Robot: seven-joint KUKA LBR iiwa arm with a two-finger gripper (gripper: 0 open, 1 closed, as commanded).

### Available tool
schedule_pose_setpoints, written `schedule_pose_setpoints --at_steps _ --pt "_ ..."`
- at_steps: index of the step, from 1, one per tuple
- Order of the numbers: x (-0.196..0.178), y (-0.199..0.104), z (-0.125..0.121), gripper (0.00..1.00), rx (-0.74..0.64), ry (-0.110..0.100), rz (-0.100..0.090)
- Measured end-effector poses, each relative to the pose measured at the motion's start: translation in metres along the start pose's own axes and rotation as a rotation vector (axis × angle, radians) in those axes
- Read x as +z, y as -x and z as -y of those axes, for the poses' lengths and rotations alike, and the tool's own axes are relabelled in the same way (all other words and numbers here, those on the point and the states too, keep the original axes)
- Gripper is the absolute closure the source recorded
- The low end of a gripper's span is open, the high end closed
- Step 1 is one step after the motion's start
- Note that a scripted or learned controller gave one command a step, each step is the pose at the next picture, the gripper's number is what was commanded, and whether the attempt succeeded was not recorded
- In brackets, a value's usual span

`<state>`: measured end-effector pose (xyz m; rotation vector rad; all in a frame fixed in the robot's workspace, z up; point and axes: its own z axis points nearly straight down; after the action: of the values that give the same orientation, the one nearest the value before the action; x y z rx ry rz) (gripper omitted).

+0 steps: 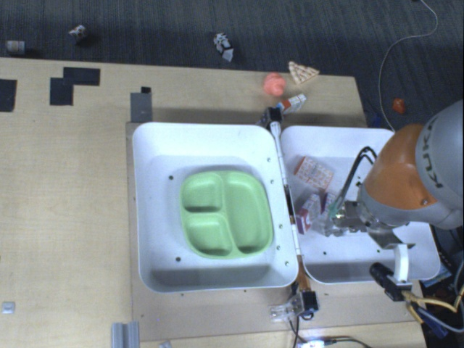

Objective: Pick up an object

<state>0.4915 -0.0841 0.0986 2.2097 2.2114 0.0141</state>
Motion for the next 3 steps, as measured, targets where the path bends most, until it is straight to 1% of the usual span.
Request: schedule_pose_setpoints --at_steps 1,2,3 --pt "-0.023 0.065 -0.05 1.0 -0.001 -0.013 -0.003" --pt "-0.022 0.065 -0.05 0.0 -0.001 -0.014 -0.004" --pt "0.012 0.024 0.003 0.0 0.001 -0.008 -0.002"
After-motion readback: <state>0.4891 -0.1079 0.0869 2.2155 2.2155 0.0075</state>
